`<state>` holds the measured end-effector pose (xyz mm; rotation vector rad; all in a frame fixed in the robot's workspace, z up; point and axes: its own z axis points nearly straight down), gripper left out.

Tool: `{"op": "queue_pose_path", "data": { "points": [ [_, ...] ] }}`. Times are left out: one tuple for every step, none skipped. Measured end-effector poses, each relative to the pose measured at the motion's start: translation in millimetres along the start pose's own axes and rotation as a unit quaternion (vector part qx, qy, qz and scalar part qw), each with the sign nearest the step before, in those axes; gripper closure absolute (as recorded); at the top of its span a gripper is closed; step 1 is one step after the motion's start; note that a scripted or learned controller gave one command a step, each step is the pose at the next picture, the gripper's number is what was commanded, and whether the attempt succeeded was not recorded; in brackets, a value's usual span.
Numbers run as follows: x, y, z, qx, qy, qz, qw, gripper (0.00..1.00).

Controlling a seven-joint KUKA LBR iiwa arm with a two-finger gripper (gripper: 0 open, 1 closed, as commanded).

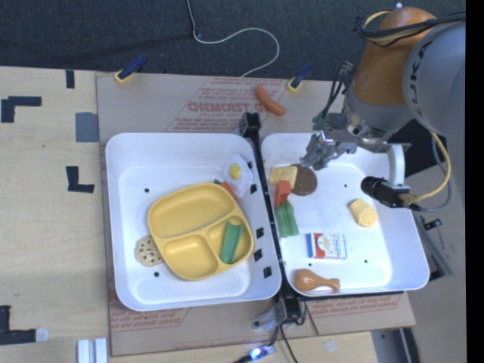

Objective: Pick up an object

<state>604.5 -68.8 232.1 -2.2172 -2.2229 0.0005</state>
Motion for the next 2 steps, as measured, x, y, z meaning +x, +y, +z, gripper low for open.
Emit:
{"op": "queue_pose_path", "data": {
  "points": [
    [-10, 2, 18, 0.001, -0.001, 0.001, 1.0000, 1.00],
    [4, 10, 12, 0.000, 0.000, 0.000, 1.0000, 1.00]
  ]
}}
